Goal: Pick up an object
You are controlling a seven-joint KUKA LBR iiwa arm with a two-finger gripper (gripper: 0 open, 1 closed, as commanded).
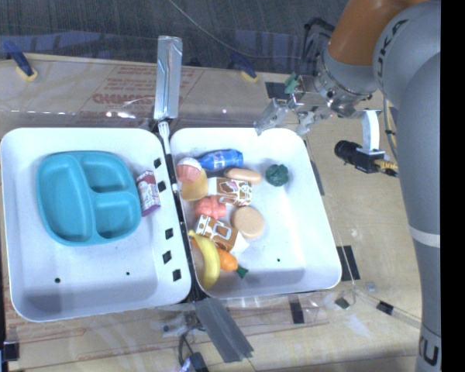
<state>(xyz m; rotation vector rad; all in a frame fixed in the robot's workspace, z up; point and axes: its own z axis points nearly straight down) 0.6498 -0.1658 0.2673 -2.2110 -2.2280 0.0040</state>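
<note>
Currently: pincer (283, 118) above the far rim of the right bin (322, 231), carrying nothing.
Fingers appear spread, with no object between them. Candidate objects lie crowded at the bin's left side: banana (207, 259), blue bottle (219, 160), cookie (249, 222), pink piece (210, 208); a green ball (277, 174) sits apart, nearest the pincer. Likely faults: a descent into the cluster may clamp two items or push them aside; the ball may roll away; a finger may strike the rim.
</note>
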